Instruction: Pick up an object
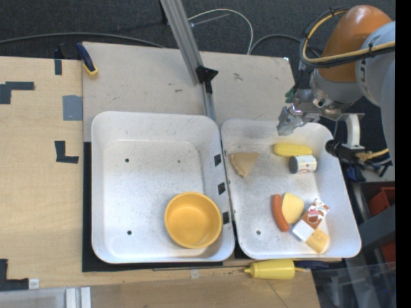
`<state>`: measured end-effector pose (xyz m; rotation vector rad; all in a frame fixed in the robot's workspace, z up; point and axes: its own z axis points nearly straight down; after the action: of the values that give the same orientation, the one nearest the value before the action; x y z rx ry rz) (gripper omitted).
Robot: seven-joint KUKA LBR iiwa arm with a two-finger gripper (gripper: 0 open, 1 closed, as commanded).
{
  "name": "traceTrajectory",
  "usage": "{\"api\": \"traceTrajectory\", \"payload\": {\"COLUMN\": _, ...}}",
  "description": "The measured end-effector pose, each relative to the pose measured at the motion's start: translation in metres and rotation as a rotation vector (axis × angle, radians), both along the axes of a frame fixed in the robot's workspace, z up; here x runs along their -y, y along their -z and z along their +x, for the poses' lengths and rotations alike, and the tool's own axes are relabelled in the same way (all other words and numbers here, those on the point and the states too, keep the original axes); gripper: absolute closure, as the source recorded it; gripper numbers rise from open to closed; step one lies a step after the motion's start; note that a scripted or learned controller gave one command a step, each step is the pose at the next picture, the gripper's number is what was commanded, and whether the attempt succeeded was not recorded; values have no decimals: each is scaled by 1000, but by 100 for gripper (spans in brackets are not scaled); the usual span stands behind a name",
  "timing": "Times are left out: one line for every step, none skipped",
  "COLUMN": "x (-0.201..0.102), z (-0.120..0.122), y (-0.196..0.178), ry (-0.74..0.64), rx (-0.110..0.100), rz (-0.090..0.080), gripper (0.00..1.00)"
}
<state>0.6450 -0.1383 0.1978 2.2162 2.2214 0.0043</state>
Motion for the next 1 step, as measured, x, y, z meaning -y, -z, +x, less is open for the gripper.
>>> {"api": "traceTrajectory", "payload": {"x": 0, "z": 4, "y": -43, "ry": 0, "rx": 0, "rz": 0, "gripper": 100}}
